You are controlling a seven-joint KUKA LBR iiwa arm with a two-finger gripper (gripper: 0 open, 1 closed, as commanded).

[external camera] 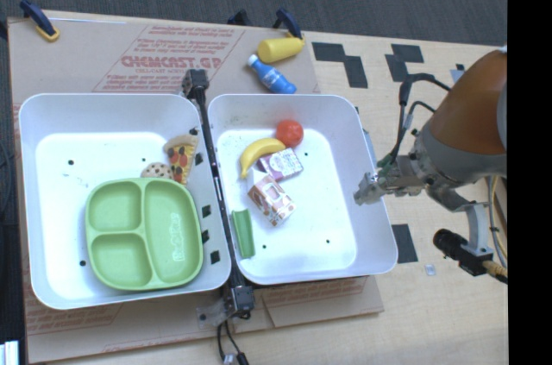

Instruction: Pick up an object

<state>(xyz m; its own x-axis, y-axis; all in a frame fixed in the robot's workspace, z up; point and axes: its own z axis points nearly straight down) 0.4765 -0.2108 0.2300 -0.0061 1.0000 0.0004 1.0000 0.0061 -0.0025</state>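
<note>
The right bin (345, 242) holds a yellow banana (260, 153), a red ball (290, 132), a purple-and-white carton (285, 166), a brown-and-white carton (271, 201) and a green block (242, 233) along its left wall. My gripper (369, 189) hangs over the right rim of that bin, well right of these objects, with nothing seen between its fingers. The grey arm with its orange band (470, 109) reaches in from the right.
The left bin (52, 130) holds a green divided plate (143, 233), a pizza-slice toy (180, 156) and a cookie (155, 171). Behind the bins lie a yellow bottle (279, 49) and a blue bottle (272, 76) on the bench. Cables run beside the arm.
</note>
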